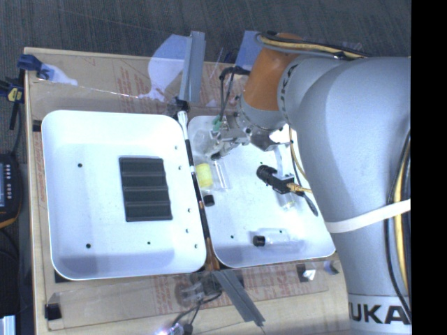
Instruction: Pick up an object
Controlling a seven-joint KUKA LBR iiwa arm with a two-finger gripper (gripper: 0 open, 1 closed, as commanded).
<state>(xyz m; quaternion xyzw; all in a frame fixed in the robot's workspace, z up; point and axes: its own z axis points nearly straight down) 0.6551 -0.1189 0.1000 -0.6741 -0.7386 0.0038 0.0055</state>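
My gripper (218, 144) hangs low over the back left corner of the right bin (237, 253). Just in front of it, against the bin's left wall, lies a small yellow object (204, 176), with a clear tube-like piece (222, 177) beside it. A clear rounded item (201, 141) sits right by the gripper, too faint to tell whether they touch. Near the bin's front edge lies a clear bottle (276, 239) with a black cap. A black ribbed rectangular block (145, 188) rests flat in the middle of the left bin (70, 138).
The arm's large grey body covers the right side of the right bin. A small dark piece (208, 200) sits at the divider between the bins. Metal brackets (191, 65) stand behind the bins, and another bracket (234, 295) lies in front.
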